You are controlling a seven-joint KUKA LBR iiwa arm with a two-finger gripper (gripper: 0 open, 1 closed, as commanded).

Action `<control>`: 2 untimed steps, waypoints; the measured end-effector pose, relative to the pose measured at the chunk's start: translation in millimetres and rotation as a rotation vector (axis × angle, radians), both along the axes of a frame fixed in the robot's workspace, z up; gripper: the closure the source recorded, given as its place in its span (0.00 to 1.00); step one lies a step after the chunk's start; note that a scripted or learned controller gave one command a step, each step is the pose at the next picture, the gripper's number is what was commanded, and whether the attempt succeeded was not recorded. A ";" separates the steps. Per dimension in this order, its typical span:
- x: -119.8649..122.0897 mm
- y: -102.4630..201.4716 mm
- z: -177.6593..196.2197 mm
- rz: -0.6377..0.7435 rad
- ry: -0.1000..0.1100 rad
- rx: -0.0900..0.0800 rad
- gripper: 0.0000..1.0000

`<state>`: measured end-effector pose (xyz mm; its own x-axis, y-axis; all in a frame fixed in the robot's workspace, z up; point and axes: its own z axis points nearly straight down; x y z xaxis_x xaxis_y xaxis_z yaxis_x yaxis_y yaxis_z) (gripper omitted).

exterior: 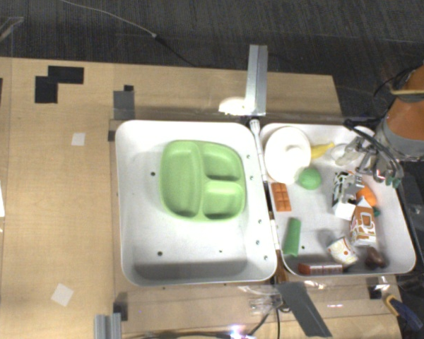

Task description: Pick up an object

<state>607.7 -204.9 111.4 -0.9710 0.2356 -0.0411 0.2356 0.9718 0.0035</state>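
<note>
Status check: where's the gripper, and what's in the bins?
Gripper low in right bin, fingers unclear. Beside it: green ball, white bowl, green cylinder, small carton. Green divided tray alone in left bin.

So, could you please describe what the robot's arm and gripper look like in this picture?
The arm comes in at the right edge as a rounded grey body with an orange band above the wrist. Thin dark cables loop around it. The gripper is small, dark metal with pale parts and small green markings, over the right bin.
</note>
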 end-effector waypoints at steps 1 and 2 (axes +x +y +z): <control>-15.2 7.1 1.0 -0.057 -0.022 -0.009 0.00; -5.1 19.8 -17.6 -0.078 0.017 0.004 0.00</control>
